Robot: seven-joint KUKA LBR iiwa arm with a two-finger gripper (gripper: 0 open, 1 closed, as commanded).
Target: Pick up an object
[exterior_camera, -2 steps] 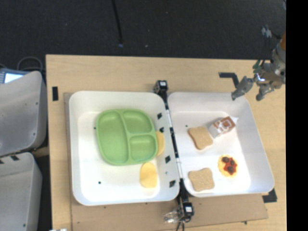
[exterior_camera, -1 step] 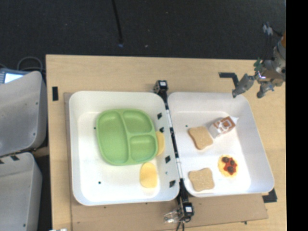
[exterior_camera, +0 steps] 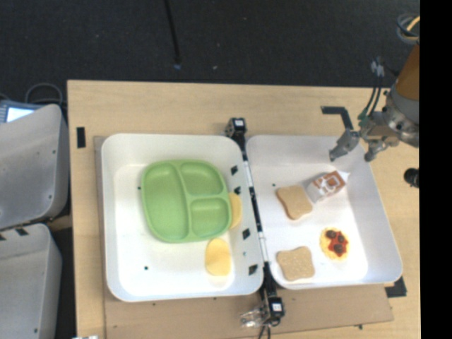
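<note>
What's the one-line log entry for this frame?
phase: approach | gripper: over right bin's far edge, holding nothing | nearest: wrapped snack | right bin also: two bread slices, small pizza | left bin: green tray

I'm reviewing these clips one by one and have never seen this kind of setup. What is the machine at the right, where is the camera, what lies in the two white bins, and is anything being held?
This is a single camera fixed above a wooden bench, looking down at a slant. The machine entering from the right is a robot arm; its two-finger gripper hangs over the far edge of the right bin. Nothing is seen between its fingers, so it holds nothing.

The left bin contains a green divided plate and a yellow piece just in front of it, with another yellow piece peeking out at the plate's right edge.

The right bin contains two toy bread slices, one farther back and one nearer the camera, a small wrapped packet closest to the gripper, and a small yellow round with red topping.
</note>
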